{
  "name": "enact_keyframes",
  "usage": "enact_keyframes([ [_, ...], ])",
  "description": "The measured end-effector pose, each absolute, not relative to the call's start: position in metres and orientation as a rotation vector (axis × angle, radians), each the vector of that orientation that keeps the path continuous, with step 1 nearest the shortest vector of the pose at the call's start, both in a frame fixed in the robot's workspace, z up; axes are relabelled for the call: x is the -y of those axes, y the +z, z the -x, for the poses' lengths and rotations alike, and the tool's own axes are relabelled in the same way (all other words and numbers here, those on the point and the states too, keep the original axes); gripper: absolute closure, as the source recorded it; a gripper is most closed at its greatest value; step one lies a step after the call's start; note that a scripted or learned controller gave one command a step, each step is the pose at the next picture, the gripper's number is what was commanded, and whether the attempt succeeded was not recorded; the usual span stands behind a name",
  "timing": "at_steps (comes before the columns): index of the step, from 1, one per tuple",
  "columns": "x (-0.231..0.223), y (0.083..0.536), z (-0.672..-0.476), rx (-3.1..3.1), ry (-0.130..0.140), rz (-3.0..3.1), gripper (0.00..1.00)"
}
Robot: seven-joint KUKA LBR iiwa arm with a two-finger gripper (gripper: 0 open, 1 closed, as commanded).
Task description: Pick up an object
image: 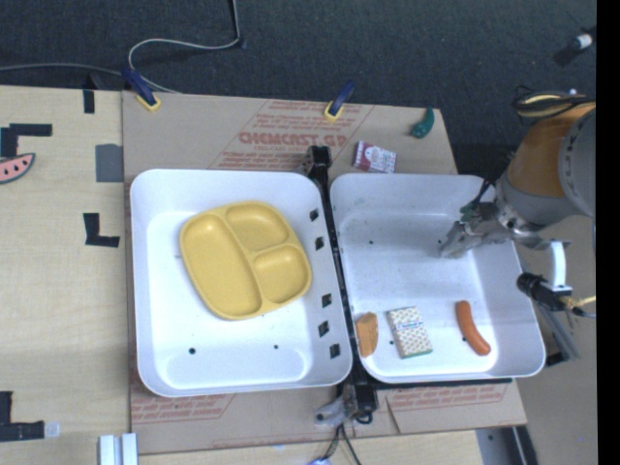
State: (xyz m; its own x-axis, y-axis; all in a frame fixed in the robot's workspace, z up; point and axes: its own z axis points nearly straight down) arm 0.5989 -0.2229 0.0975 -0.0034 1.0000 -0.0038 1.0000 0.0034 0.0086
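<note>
1. The left bin (pixel 155 356) holds a yellow divided plate (pixel 245 258), lying flat and turned at an angle near the bin's middle. It looks like stiff, light plastic with a smooth, slippery rim; being broad and low, it would be awkward for two fingers except at the raised edge.
2. Along the near wall of the right bin (pixel 407 211) lies a small brown pastry-like piece (pixel 366 333), close to the divider between the bins. It is probably a light toy food, and its place by the wall leaves little room for a finger on that side.
3. Just beside it sits a small patterned box (pixel 410 331), lying flat and slightly skewed. It appears light and stiff, with parallel sides that suit a pinch across the short width; this seems the easiest pick.
4. Further right is a red-orange sausage (pixel 473 327), slim and slightly curved. It is likely light and smooth, liable to roll, so a grasp across its middle would serve best.
5. The gripper (pixel 455 242) hangs over the upper right part of the right bin, well apart from all three small things, with nothing between its fingers (pixel 448 248). They look close together, a narrow stance, though the view is small.
6. The arm (pixel 542 177) enters from the right edge.
</note>
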Motion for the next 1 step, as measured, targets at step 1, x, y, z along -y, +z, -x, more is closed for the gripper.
enact_keyframes([
  [1, 0.2224, 0.0971, -0.5986, -2.22, 0.005, -2.213, 0.0],
])
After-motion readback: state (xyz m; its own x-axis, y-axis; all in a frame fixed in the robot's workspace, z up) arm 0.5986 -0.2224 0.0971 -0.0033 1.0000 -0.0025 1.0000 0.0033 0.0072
